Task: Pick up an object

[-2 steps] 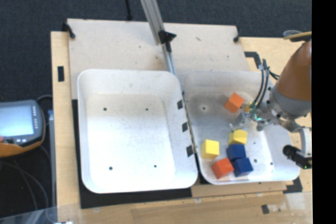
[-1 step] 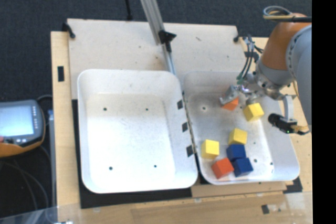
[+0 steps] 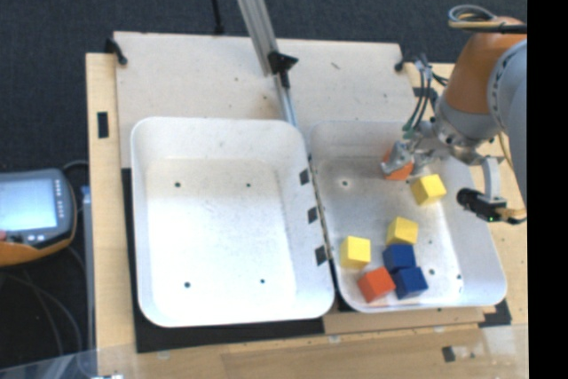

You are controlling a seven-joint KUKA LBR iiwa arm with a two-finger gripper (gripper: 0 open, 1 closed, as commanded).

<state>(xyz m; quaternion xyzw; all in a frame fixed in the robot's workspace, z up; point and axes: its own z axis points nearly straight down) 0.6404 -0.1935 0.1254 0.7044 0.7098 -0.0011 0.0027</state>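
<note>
I'm watching the gripper (image 3: pixel 406 157) hanging over the right bin (image 3: pixel 355 142) near its far edge, its fingers clamping an orange block (image 3: pixel 398 170). A yellow block (image 3: pixel 429 189) is sitting just beside it, with more blocks (image 3: pixel 388 265) clustering toward the near edge.

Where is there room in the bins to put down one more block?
The left bin has bare floor from wall to wall. In the right bin, the strip along its left wall above the yellow block is free. The lower middle is crowded with blocks, and the tool sits near the top.
</note>
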